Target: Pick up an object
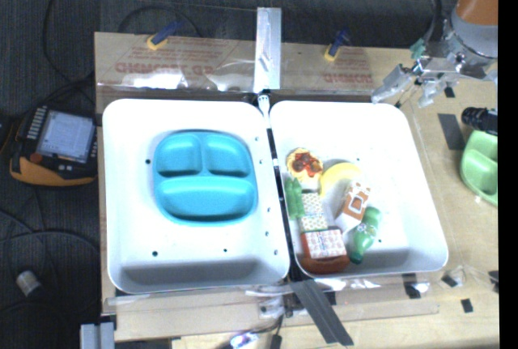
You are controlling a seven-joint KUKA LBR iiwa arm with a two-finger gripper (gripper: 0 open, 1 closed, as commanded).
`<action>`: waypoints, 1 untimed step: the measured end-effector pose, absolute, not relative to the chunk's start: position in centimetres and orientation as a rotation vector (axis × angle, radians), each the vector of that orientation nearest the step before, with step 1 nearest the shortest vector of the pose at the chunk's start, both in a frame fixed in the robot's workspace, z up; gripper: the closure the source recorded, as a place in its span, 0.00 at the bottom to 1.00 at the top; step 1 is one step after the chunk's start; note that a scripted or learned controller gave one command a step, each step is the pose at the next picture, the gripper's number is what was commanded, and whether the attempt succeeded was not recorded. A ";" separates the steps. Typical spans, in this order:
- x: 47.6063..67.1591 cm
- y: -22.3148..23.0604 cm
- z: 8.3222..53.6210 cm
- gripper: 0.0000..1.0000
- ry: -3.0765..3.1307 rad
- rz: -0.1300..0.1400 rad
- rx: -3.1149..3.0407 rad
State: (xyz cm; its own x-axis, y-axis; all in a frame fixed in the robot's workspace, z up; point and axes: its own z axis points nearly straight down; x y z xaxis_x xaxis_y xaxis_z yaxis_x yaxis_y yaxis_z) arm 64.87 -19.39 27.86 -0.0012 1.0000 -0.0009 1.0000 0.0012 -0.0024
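Toys crowd the right bin on a wooden bench.

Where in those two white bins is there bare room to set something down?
In the right bin, the far half and right side are bare; its near-left corner is crowded with the small toys. In the left bin, the blue divided tray fills the middle, leaving a bare margin around it, widest along the near wall.
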 end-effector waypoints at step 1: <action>61.2 -16.6 13.0 0.00 -2.321 0.003 -2.113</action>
State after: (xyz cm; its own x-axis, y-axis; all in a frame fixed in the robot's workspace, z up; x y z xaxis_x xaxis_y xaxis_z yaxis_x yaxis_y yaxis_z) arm 61.22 -16.65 12.98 -0.0935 0.9956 0.0005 0.9956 0.0935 -0.0032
